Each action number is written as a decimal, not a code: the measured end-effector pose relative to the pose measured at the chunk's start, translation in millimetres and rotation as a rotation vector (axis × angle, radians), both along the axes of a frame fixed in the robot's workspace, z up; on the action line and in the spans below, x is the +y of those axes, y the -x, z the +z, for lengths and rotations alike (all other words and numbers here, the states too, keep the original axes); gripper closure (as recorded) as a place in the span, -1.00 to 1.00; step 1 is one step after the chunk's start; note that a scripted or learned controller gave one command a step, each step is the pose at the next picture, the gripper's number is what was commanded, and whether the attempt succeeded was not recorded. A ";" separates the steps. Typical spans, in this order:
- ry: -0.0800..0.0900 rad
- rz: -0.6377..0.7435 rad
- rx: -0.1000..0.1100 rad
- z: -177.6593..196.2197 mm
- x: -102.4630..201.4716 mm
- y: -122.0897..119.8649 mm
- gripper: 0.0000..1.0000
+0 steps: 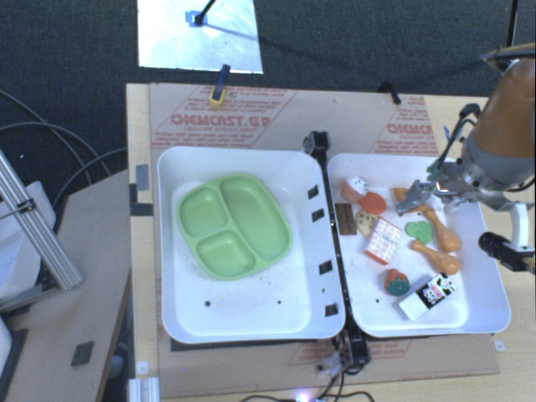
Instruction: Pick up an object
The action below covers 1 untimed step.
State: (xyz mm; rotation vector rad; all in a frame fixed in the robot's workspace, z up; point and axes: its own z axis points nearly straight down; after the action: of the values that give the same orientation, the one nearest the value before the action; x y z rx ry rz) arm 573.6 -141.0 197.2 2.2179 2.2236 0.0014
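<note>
We see small toys [394, 241] scattered loose in the right bin [486, 308], just below the tool [416, 196].

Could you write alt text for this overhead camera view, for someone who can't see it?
A grey robot arm reaches from the right, its gripper low over the right white bin of small toys. The left white bin holds a green divided tray.

My arm [511, 115] is a thick rounded column with an orange band over a grey wrist. A green-and-dark cable runs beside it. My gripper [421, 193] is grey metal, with slim, pale fingers.
</note>
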 end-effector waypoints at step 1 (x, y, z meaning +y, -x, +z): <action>-0.003 -0.004 0.010 -44.9 10.0 83.6 -1.00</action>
State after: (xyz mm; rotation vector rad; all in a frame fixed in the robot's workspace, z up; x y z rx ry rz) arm 490.0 -131.0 152.3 2.2287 2.2258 -0.0062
